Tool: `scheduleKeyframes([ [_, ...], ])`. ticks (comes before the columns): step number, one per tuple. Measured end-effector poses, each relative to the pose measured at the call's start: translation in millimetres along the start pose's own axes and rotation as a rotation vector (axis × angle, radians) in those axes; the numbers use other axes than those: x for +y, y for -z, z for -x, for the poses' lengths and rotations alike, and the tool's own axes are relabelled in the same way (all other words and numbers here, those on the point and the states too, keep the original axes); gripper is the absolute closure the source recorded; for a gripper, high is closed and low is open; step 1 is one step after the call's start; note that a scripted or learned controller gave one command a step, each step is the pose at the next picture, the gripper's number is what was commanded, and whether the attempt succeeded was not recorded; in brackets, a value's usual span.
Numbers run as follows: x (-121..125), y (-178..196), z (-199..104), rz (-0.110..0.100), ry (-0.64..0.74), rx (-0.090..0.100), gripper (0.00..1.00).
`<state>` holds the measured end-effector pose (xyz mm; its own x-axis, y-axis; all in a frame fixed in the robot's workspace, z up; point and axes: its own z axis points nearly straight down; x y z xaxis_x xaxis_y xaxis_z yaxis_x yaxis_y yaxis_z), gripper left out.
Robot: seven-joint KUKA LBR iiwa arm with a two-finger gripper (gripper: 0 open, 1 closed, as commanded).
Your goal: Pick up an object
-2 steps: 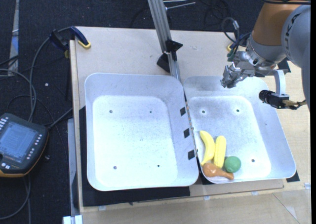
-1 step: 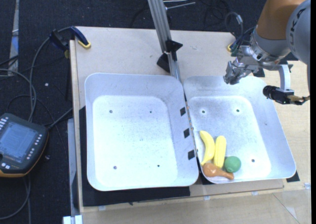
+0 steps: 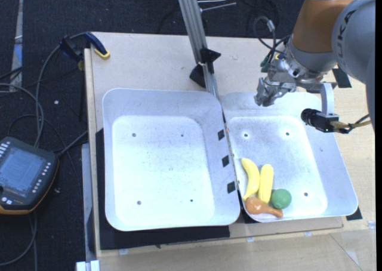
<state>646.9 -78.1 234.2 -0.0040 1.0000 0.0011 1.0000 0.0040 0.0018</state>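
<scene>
Two yellow bananas (image 3: 258, 178) lie side by side near the front left corner of the right bin (image 3: 316, 162). A green ball (image 3: 281, 197) rests just right of them, and an orange pear-shaped piece (image 3: 261, 206) lies in front against the bin's front wall. My gripper (image 3: 264, 98) hangs over the back left part of the right bin, well behind these objects. Nothing is visible between its fingertips.
The left bin (image 3: 119, 162) sits beside the right one, with a row of black clips (image 3: 225, 159) along the shared edge. A slanted metal pole (image 3: 192, 19) rises behind the bins. A teach pendant (image 3: 21, 171) lies off the bench at left.
</scene>
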Motion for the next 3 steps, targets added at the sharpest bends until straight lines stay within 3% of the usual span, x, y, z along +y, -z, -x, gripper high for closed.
scheduleKeyframes([
  [2, -25, -5, -111, -0.002, 0.001, 0.001, 1.00],
  [3, -51, -3, -154, -0.002, 0.000, 0.000, 1.00],
])
